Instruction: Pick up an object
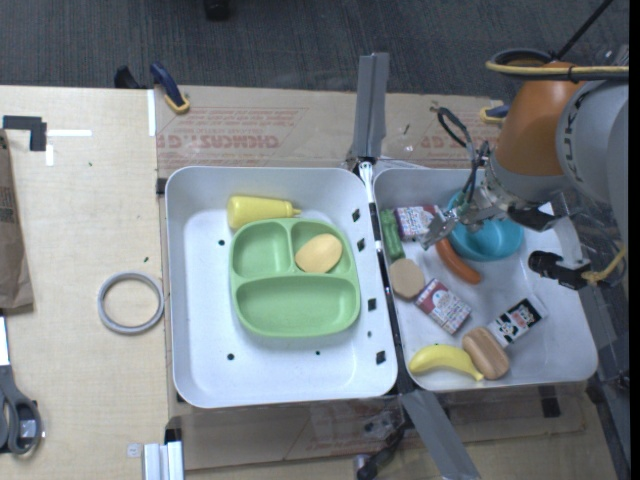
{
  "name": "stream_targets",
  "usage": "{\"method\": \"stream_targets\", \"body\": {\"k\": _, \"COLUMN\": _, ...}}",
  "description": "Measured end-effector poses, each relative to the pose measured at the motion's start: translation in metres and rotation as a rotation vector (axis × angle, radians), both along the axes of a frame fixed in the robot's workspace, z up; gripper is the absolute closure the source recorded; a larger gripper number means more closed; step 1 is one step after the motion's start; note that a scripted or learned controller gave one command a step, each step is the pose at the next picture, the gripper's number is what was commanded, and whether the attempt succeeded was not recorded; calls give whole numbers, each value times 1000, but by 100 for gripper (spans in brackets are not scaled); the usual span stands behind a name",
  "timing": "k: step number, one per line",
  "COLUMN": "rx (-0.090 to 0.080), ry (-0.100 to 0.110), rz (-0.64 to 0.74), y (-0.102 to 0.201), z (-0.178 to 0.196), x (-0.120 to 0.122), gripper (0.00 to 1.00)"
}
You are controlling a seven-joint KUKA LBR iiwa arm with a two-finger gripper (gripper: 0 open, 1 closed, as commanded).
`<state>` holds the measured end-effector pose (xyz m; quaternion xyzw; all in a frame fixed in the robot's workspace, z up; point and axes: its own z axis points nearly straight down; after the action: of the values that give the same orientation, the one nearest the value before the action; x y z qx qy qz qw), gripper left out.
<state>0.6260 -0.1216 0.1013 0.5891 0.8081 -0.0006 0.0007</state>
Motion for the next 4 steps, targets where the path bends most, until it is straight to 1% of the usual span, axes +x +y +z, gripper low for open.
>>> {"method": "stream_targets", "body": {"k": 1, "rx": -1, "ry": -1, "rz": -4, "y": -2, "z": 9, "x": 0, "gripper": 100}}
{"method": "stream_targets", "body": {"k": 2, "rx": -1, "ry": -1, "rz": -4, "y": -2, "z": 9, "x": 0, "gripper": 0}}
{"method": "stream_targets", "body": {"k": 3, "rx": 2, "ry": 2, "rz": -140, "y": 12, "z": -10, "x": 0, "gripper": 0}}
{"method": "stream_targets", "body": {"k": 4, "rx": -2, "ry": -6, "rz": -142, "y": 9, "z": 3, "x": 3, "gripper": 100}}
